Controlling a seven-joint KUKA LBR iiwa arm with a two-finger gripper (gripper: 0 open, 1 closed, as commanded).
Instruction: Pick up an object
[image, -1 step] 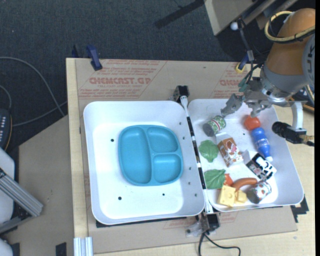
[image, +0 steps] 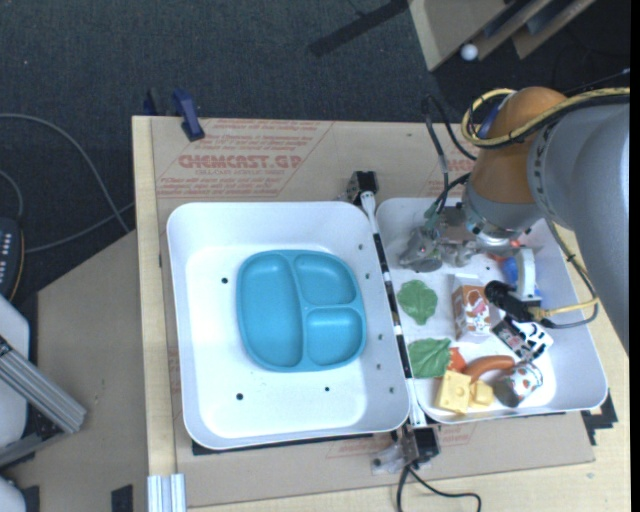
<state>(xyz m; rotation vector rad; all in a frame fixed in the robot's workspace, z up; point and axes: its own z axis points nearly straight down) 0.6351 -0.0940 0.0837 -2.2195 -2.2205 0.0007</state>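
Note:
The right bin (image: 592, 372) holds several small items. Two green leaf pieces (image: 418, 300) (image: 431, 355) lie along its left side. Beside them are a brown snack packet (image: 472, 310), a red sausage (image: 487, 364), a yellow cheese wedge (image: 460, 392), a black-and-white piece (image: 526, 336) and a blue-white tube (image: 525, 272). My gripper (image: 426, 250) hangs low over the bin's upper left corner, just above the upper leaf. It is grey and blurred against the bin floor, and I see nothing in it.
The left bin (image: 200, 330) holds a blue divided plate (image: 300, 308). The arm's orange band (image: 520, 120) and grey body cover the right bin's far right corner. Cables run along the bench behind the bins. A black clamp (image: 362, 186) sits between the bins at the back.

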